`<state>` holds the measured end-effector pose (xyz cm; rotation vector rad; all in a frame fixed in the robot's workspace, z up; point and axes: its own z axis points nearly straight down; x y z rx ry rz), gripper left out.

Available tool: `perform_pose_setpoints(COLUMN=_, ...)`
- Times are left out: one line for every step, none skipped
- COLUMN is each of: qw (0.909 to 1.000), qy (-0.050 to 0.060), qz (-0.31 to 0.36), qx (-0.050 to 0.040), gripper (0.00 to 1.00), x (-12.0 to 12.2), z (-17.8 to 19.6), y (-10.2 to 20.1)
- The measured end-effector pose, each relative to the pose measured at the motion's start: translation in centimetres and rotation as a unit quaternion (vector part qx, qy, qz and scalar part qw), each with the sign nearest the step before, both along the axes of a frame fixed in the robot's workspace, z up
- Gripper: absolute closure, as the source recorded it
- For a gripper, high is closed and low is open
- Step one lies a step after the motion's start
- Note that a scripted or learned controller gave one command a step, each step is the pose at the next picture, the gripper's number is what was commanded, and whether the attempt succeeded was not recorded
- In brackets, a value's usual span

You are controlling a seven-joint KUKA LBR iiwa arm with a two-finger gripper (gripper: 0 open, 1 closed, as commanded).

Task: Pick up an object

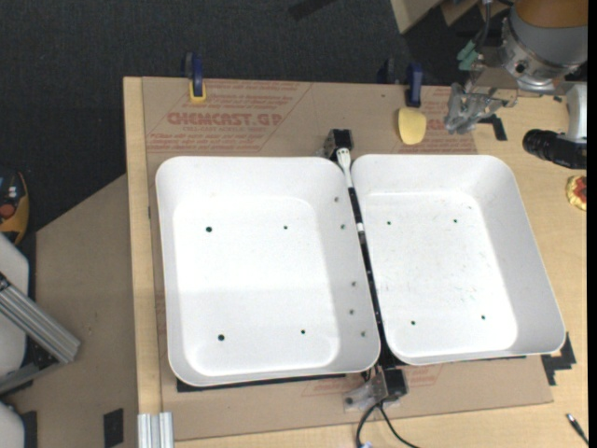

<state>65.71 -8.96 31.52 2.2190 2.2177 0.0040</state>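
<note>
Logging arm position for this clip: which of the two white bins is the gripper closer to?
The right bin. The gripper hangs past that bin's far rim, beside a small yellow object on the board; the left bin lies farther away.

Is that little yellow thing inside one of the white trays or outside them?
Outside. The yellow object lies on the brown board beyond the right bin and its far rim, beside the gripper.

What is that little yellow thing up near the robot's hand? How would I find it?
Start at the right white bin and look just past its far edge, onto the brown board. There lies a small pale yellow lump, below a blue clamp and left of the gripper. It is the one soft-looking yellow thing there.
</note>
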Motion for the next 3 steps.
perform_pose_setpoints(qw=1.0000, qy=0.002, qz=0.000, qx=0.0012, gripper=1.00, x=-4.1, z=2.5, y=1.1)
perform_pose_setpoints(qw=1.0000, qy=0.006, qz=0.002, qx=0.0015, gripper=1.00, x=-0.6, z=-5.1, y=5.2)
perform_pose_setpoints(qw=1.0000, qy=-0.001, qz=0.000, qx=0.0003, gripper=1.00, x=-2.1, z=-0.9, y=4.9)
